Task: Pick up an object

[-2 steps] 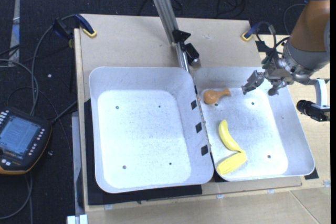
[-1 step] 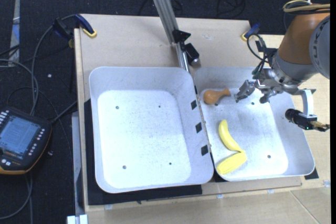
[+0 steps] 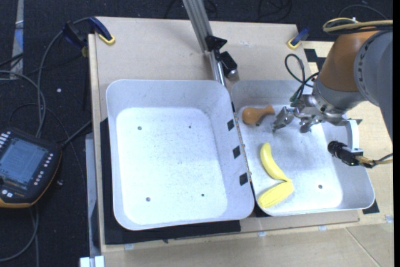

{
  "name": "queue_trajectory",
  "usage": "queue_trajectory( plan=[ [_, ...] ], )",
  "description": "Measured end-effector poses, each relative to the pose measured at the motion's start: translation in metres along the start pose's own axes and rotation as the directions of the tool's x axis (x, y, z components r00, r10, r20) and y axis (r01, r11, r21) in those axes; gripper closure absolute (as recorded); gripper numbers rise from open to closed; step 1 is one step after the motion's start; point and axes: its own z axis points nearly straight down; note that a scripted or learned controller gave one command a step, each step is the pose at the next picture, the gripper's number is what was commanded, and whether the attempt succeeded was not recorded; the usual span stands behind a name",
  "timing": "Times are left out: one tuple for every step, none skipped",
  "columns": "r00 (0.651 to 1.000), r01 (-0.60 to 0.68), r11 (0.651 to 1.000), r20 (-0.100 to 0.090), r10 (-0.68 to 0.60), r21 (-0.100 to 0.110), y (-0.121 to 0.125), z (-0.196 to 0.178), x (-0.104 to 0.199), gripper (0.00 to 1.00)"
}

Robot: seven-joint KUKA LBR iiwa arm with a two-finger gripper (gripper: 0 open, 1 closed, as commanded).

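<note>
The wooden bench [image 3: 162, 40] is the biggest thing here. It sits on a dark floor with lots of black cables around it. Two white bins rest on the bench side by side, and their edges touch in the middle.

The left bin [image 3: 119, 103] is the bigger one in the view. Its floor is white with tiny dark specks.

The right bin [image 3: 359, 191] has the toys in it. The robot arm [image 3: 356, 65] comes in over this bin from the right. It is grey with an orange band near the wrist.

A long grey metal pole [image 3: 194, 3] leans over the back of the bench and ends near the place where the two bins meet.

A black box with a screen [image 3: 22, 162] lies on the floor, well to the left of the bench.

A yellow banana [image 3: 274, 175] lies in the right bin, toward the front. It is well apart from the gripper.

A small orange-brown toy, shaped a bit like a pear [image 3: 256, 114], lies at the back left of the right bin.

The gripper [image 3: 292, 120] hangs low over the right bin, just beside the orange-brown toy, on its right. Its fingers are spread apart and nothing is between them.
</note>
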Motion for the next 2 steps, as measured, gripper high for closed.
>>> queue_trajectory(
  plan=[
    [1.000, 0.000, 1.000, 0.001, 0.000, -0.005, 0.001, -0.013, 0.000, 1.00],
    [1.000, 0.000, 1.000, 0.002, 0.000, -0.009, -0.006, -0.066, -0.007, 1.00]
  ],
)
